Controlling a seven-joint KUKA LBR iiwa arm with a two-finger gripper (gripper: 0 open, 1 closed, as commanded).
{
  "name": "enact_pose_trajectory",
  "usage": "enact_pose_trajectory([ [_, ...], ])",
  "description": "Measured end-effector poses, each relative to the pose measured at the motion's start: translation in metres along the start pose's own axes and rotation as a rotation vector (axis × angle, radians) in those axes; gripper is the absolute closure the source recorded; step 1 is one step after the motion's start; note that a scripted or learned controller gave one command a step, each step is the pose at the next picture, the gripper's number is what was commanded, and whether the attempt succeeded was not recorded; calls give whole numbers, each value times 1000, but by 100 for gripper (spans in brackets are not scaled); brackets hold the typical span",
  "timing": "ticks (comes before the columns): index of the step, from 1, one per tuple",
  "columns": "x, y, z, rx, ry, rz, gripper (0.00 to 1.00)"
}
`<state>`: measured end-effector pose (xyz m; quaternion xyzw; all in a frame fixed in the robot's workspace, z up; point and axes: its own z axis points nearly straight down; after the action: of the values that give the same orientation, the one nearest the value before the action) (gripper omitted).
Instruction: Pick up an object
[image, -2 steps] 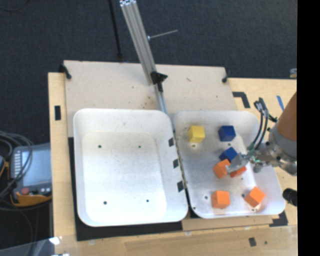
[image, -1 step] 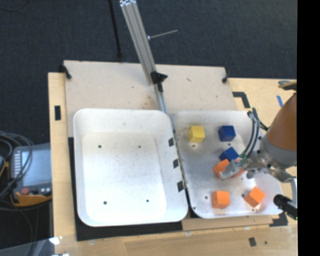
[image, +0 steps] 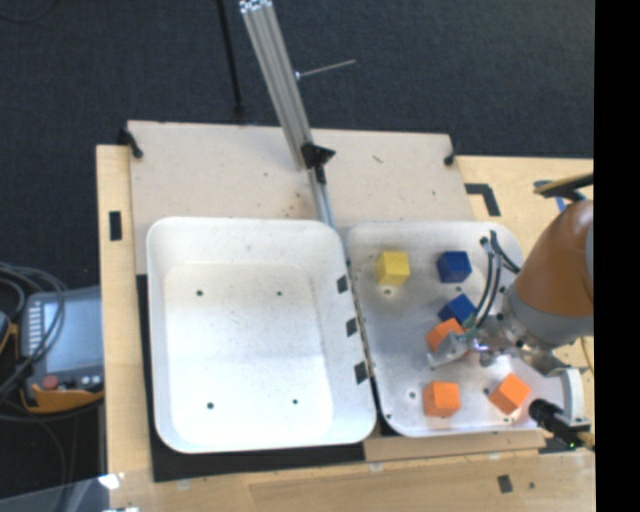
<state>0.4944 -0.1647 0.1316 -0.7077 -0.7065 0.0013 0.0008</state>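
Note:
The right bin (image: 400, 300) holds several small blocks. A yellow block (image: 393, 266) and a blue block (image: 453, 266) lie toward its far side, and a second blue block (image: 460, 305) sits nearer the middle. Just below that one is an orange block (image: 441, 332). Two more orange blocks (image: 441, 398) (image: 511, 393) rest near the front rim. My gripper (image: 462, 346) is low in this bin, right beside the middle orange block and under the second blue block. The wrist and its cables hide part of that spot.
The left bin (image: 175, 300) stands beside the right one, their rims meeting in the middle. A slanted aluminium rail (image: 285, 85) rises from behind the bins. The arm's orange band (image: 560, 270) overhangs the right bin's right rim. A control pendant (image: 55, 350) lies off the bench at left.

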Motion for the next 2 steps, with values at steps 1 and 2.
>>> enact_pose_trajectory([
  [1,-2,1,35,-5,-2,0,0],
  [2,-3,2,22,-10,-1,6,100],
])
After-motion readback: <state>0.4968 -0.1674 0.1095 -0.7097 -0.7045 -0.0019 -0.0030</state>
